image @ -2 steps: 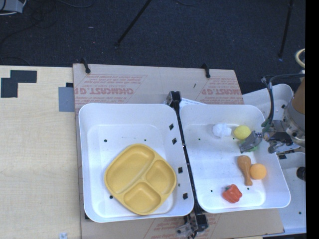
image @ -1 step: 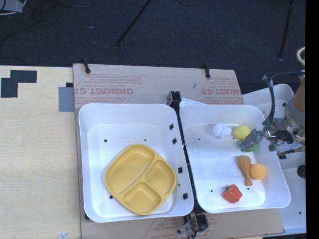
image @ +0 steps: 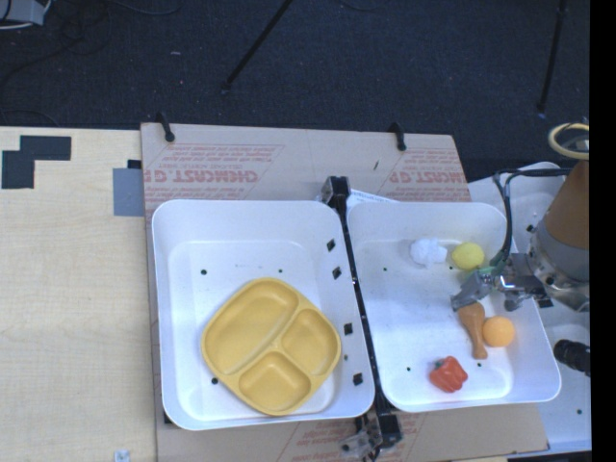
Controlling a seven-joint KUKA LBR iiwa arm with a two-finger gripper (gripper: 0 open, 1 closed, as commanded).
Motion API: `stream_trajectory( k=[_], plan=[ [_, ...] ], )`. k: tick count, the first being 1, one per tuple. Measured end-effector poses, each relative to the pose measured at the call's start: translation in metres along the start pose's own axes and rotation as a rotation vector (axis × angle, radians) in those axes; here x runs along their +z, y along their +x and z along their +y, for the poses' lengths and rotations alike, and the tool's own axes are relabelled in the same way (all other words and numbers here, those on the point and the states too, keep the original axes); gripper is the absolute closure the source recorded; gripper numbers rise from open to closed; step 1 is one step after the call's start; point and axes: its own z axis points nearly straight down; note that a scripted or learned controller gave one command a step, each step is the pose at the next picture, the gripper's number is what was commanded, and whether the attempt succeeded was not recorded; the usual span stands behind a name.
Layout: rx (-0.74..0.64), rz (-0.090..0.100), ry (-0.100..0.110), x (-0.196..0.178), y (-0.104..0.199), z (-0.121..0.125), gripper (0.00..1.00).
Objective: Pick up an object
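The right bin (image: 404,393) holds several small objects. A white lump (image: 424,251) and a yellow ball (image: 469,255) lie near its back wall. A tan drumstick-shaped piece (image: 474,328) and an orange ball (image: 499,331) lie at the right side. A red pepper-like piece (image: 449,374) sits near the front wall. My gripper (image: 478,290) reaches in from the right and hangs low just above the top end of the tan piece, below the yellow ball. Nothing is visibly lifted.
The left bin (image: 183,248) holds a yellow divided plate (image: 271,345). A black divider with clips (image: 348,296) runs between the bins. The grey arm with its orange band (image: 570,219) and a black cable (image: 504,210) stand over the right bin's right rim.
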Motion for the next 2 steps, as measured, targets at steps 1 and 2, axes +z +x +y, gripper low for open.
stream_trajectory(
  k=[1,2],
  plan=[
    [0.000,0.000,-0.002,0.063,-0.001,-0.003,0.00],
    [-0.002,0.000,-0.007,0.106,0.002,-0.002,0.00]
  ],
)
